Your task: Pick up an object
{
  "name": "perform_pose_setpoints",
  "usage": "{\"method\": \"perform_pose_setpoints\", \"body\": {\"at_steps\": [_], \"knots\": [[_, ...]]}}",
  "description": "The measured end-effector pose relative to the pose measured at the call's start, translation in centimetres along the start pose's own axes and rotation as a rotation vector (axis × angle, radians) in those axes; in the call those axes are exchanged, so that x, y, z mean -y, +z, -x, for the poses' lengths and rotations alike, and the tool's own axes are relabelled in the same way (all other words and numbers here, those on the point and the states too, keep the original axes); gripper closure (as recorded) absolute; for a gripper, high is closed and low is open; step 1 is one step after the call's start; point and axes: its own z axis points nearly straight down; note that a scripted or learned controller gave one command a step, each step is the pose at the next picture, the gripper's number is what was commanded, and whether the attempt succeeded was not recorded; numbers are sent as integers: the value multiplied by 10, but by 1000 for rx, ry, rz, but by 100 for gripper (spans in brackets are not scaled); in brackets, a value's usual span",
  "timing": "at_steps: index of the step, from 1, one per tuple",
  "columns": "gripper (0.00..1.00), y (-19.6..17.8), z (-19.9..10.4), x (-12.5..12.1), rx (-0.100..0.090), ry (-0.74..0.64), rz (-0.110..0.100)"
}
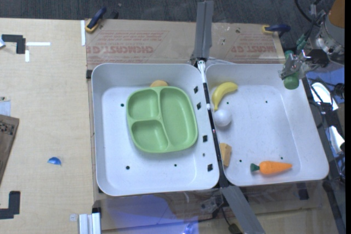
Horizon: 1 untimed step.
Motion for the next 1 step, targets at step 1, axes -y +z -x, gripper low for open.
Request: {"method": "perform_pose_setpoints", "body": {"at_steps": [1], "knots": [[100, 18, -40, 46, -1, -114, -1]]}}
